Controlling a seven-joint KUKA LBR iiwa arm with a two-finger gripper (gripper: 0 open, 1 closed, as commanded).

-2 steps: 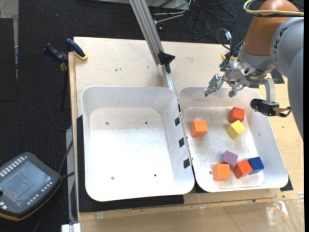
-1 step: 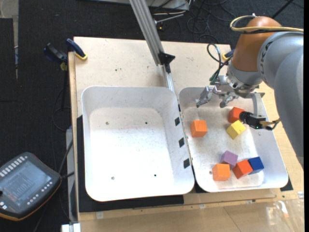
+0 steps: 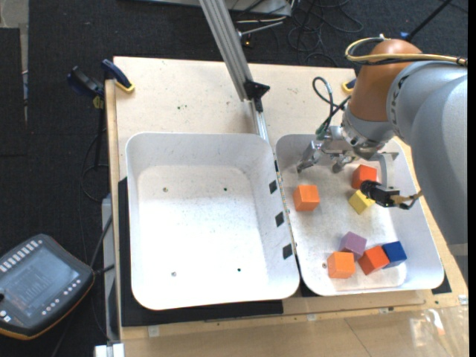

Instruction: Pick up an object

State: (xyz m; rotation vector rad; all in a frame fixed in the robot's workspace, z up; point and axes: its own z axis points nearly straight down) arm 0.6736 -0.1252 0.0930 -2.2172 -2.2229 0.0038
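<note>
My gripper (image 3: 322, 163) hangs over the back part of the right bin (image 3: 424, 274), its two fingers spread open with nothing between them. An orange cube (image 3: 306, 197) lies just in front of it and slightly left. A red-orange cube (image 3: 364, 175) sits to the gripper's right, with a small yellow block (image 3: 360, 202) next to it. Near the bin's front lie a purple block (image 3: 354, 242), an orange cube (image 3: 341, 264), a red cube (image 3: 374, 259) and a blue cube (image 3: 395, 252), close together.
The left bin (image 3: 141, 199) adjoins the right one along a shared middle wall. A slanted metal rail (image 3: 227, 36) runs down to the bins' back edge. A teach pendant (image 3: 37, 285) lies at the lower left, off the bench.
</note>
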